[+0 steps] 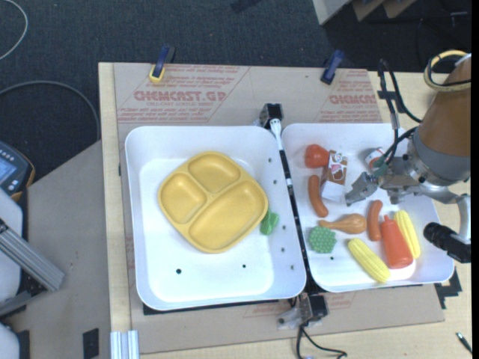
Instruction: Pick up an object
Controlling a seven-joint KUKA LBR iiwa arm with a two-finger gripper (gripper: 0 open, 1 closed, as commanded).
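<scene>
Grey two-finger pincer [368,188] hovers over the right white bin [299,200], positioned for toy food; open or closed: cannot tell.

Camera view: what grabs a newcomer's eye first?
The yellow divided plate in the left bin, with a small green piece at its right edge. Then the toy food in the right bin: red pepper, corn cobs, ketchup bottle. The gripper hovers over that pile.
</scene>
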